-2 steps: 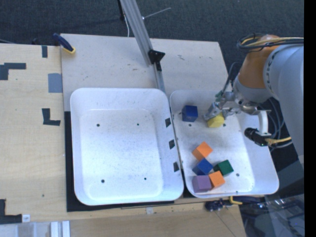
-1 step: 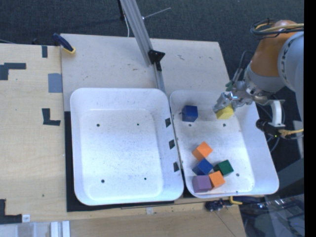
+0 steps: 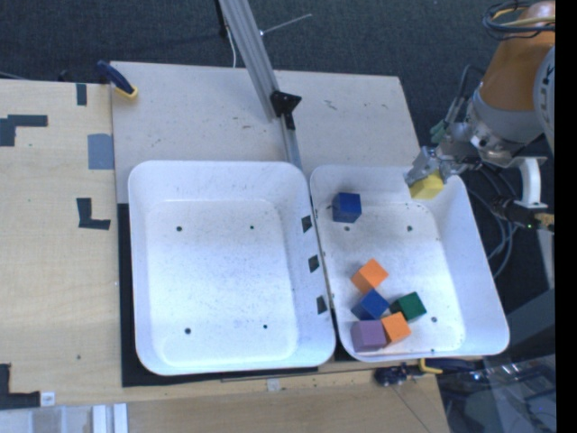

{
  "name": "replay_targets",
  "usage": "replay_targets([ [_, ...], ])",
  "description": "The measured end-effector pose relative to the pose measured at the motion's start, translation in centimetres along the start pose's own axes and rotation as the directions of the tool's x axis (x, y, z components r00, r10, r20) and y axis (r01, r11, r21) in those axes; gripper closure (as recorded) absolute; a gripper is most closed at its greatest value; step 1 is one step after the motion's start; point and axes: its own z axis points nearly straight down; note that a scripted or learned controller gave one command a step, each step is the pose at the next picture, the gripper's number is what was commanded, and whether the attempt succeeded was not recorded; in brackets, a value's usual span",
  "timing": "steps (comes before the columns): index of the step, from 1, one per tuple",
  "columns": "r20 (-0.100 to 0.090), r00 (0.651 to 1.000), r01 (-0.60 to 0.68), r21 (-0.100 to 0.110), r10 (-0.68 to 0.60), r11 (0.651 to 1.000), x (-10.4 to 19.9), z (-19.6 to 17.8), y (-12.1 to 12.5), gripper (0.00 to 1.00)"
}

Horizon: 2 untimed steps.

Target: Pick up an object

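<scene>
The grey robot arm with the orange band (image 3: 516, 66) comes in from the right side. Its pincer (image 3: 427, 177) hangs over the top right corner of the right shallow white plastic bin (image 3: 478, 242). A small yellow block (image 3: 427, 186) sits between the fingers of the pincer, so the pincer is pinching the yellow block. The block is up at the rim of the bin, not down on the bin floor.

To the left of the pincer and a little lower, a dark blue cube (image 3: 346, 207) lies alone on the bin floor. Far below the pincer, near the bottom of the same bin, more blocks sit in a close bunch. There is an orange cube (image 3: 369, 275), a second blue cube (image 3: 370, 305) just under it, a green cube (image 3: 410, 306) to the right of that, a small orange cube (image 3: 396, 327) and a purple cube (image 3: 368, 335). These blocks touch or almost touch each other.

Far to the left of the pincer is the left shallow white plastic bin (image 3: 216, 264), side by side with the right one. Both bins rest on the pale wooden bench (image 3: 189, 111). A grey metal bar (image 3: 252, 43) slants across the bench, up and to the left of the pincer
</scene>
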Motion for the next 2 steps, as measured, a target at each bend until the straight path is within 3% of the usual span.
replay_targets([
  [1, -0.002, 1.0, 0.0, 0.005, 0.0, 1.0, 0.1, -1.4, 0.0, 1.0],
  [2, -0.003, 1.0, 0.003, 0.009, -0.003, 1.0, 4.5, -1.1, 0.0, 1.0],
])
